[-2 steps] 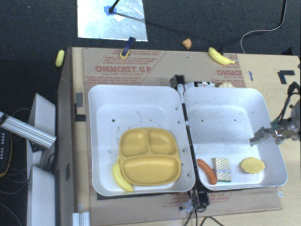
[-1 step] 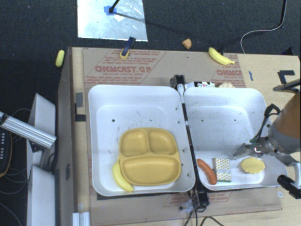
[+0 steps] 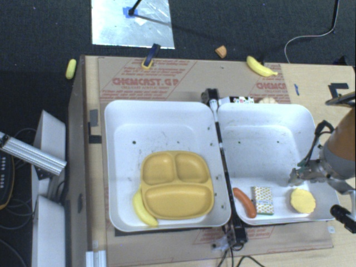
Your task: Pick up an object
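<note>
In the right bin, along the front wall, lie a red-orange sausage, a small speckled packet and a round yellow disc. The left bin holds a yellow divided plate with a yellow banana tucked against its front left side. My gripper comes in from the right and hangs at the right bin's right side, just above and behind the yellow disc. Nothing shows in its grasp.
On the cardboard behind the bins lie a second banana, a blue and yellow clip and a small orange piece. A yellow item sits off the bench's left corner. The arm's orange band stands at the right edge.
</note>
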Tool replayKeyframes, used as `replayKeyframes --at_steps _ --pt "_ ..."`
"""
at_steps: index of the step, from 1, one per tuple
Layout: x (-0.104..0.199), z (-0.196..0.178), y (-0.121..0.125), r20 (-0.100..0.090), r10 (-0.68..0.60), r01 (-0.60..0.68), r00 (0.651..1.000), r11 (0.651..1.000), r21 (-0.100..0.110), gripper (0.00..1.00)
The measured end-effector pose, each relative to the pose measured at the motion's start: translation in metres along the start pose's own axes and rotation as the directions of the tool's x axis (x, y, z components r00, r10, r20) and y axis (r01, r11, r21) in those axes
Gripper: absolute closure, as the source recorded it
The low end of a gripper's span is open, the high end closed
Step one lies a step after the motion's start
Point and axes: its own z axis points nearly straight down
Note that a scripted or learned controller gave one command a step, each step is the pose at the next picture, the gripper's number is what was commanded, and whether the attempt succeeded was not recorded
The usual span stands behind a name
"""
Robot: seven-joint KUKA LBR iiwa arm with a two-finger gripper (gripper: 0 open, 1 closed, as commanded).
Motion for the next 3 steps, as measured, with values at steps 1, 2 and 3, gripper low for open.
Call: replayKeyframes --at_steps 1,2,3 --pt "0.001 -0.098 0.017 0.001 -0.003 0.003 1.000 1.000 -0.001 1.00" --pt "0.000 -0.129 0.059 0.000 -0.004 0.004 1.000 1.000 0.000 1.00" --pt "0.000 -0.151 0.093 0.000 -0.005 0.005 1.000 1.000 0.000 1.00"
